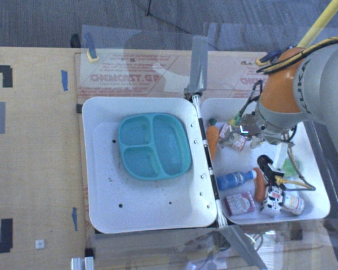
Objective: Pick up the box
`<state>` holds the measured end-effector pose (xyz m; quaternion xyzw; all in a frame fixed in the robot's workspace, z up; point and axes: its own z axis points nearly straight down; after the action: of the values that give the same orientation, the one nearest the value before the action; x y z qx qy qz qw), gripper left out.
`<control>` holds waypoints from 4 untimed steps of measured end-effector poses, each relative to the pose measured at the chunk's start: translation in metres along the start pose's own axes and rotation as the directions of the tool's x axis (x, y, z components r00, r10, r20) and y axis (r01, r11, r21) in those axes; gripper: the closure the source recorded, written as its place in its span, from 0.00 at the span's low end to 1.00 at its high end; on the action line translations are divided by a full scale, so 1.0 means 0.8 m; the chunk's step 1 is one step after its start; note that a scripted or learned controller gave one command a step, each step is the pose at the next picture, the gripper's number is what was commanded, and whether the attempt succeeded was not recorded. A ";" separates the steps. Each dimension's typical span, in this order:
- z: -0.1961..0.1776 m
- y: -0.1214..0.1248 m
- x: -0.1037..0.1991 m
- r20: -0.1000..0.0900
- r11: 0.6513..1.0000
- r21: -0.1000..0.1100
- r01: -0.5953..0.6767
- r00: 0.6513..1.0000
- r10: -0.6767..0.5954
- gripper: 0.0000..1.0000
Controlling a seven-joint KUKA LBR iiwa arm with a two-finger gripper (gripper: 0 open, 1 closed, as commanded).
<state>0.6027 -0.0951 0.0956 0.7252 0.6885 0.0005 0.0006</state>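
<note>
A small pink box (240, 203) lies flat near the front edge of the right bin (318, 179), just below a blue bottle (235, 179). My gripper (236, 135) hangs low over the back left of that bin, well behind the pink box and beside an orange carrot (213, 139). Right under the gripper sits a small pale reddish packet (239, 144). The wrist hides whether the gripper touches it.
The left bin (101, 196) holds a teal divided plate (155, 146). In the right bin's front right lie an orange sausage shape (259, 187), a black-and-white cow toy (274, 198), a small jar (293, 205) and a green piece (290, 166).
</note>
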 end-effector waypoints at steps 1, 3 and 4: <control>-0.012 0.000 -0.002 0.000 1.000 0.000 -0.004 1.000 0.004 1.00; -0.026 0.001 -0.004 -0.001 1.000 -0.004 -0.007 1.000 0.007 1.00; -0.025 0.001 -0.004 -0.001 1.000 -0.004 -0.007 1.000 0.007 0.00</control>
<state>0.6035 -0.0981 0.1159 0.7277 0.6859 0.0021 0.0019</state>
